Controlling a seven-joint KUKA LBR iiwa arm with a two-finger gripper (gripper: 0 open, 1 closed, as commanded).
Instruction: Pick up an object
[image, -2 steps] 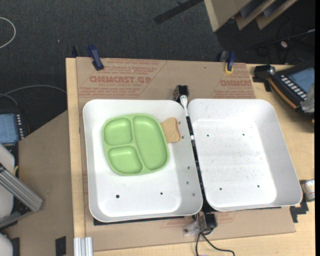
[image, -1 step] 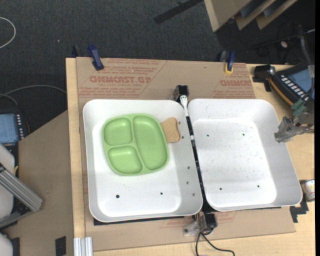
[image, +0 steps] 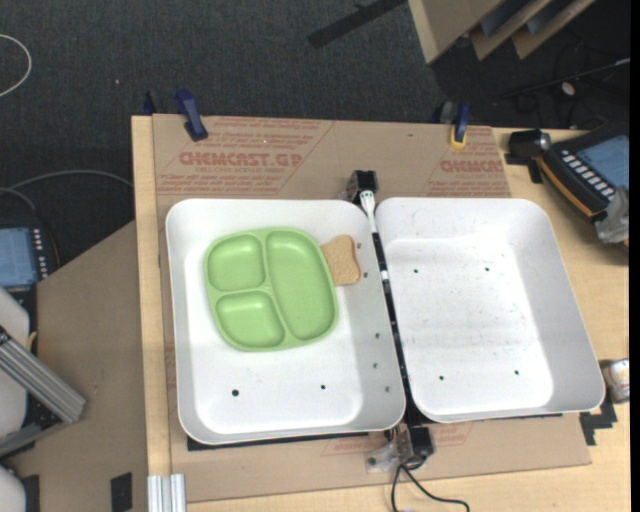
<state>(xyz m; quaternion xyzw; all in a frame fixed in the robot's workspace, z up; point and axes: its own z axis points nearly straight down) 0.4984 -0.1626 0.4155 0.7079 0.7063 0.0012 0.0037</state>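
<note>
— On the bench (image: 300, 150), what is seen?

— Two shallow white bins are set side by side on a brown board printed with red lettering. The left bin (image: 200, 400) is placed toward nine o'clock of the frame's centre, the right bin (image: 500, 350) toward three o'clock.

— Where are the objects found?

— A green divided plate (image: 270, 290) is laid flat in the upper half of the left bin. It is split into three compartments: one long section on its three o'clock side and two smaller ones on its nine o'clock side. A tan, sponge-like block (image: 343, 260) is seen at the plate's two o'clock edge, touching or just overlapping its rim, close to the bin wall that meets the right bin.

— And the right bin?

— Only small dark specks and a few holes are marked on its floor.

— What about the tool?

— Its state cannot be told from this view.

— Anything else around the bins?

— Two blue clamps (image: 190, 115) are fixed at the board's twelve o'clock edge, and a black fitting (image: 363, 185) is seated at the twelve o'clock end of the seam between the bins. Cables are seen at the six o'clock edge.
</note>
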